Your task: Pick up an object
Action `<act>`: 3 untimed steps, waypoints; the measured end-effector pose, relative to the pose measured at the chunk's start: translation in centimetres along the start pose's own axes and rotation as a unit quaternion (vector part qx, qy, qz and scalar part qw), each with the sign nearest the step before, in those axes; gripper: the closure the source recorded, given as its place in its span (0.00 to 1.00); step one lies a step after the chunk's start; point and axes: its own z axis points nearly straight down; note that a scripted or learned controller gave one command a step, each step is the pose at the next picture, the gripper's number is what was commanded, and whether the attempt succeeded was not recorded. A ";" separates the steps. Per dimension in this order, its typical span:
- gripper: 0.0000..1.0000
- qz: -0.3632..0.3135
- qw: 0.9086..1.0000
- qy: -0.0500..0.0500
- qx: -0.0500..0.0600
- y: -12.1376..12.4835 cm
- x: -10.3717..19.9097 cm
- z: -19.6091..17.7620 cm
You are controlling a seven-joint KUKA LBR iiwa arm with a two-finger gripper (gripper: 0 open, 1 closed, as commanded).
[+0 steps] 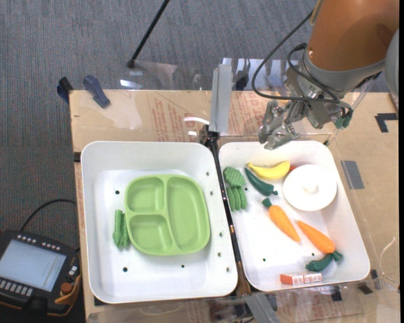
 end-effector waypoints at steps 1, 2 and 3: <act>1.00 -0.080 0.997 0.002 -0.001 -0.3 0.2 3.7; 1.00 -0.159 0.987 0.003 -0.001 1.8 10.3 4.5; 1.00 -0.125 0.992 0.003 -0.001 6.1 6.2 3.3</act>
